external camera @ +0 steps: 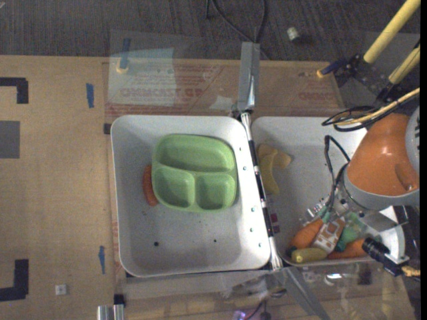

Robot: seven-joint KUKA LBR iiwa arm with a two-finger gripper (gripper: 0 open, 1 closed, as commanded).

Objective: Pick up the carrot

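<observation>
Pincer [333, 213] is low in the right bin [300, 179], tucked under the arm [383, 159] w/ its orange band. Can't tell how wide it's open or whether it has hold of anything; the wrist blocks the view.

Carrot [307, 233] lies just beside the pincer at approx 8 o'clock, tilted, in the bin's near corner. A brown-and-white packet [328, 236] touches the carrot's right side. A yellow-green piece [308, 254] lies just below the carrot at 6 o'clock. Another orange piece [353, 249] lies at approx 4 o'clock from the pincer.

At 10 o'clock, well apart, a pale yellow piece [270, 165] lies by the bin's left wall.

Over at 9 o'clock is the left bin [133, 245], holding a green plate [195, 172] w/ three sections. An orange-red thing [149, 185] peeks out at the plate's left edge, partly hidden.
</observation>
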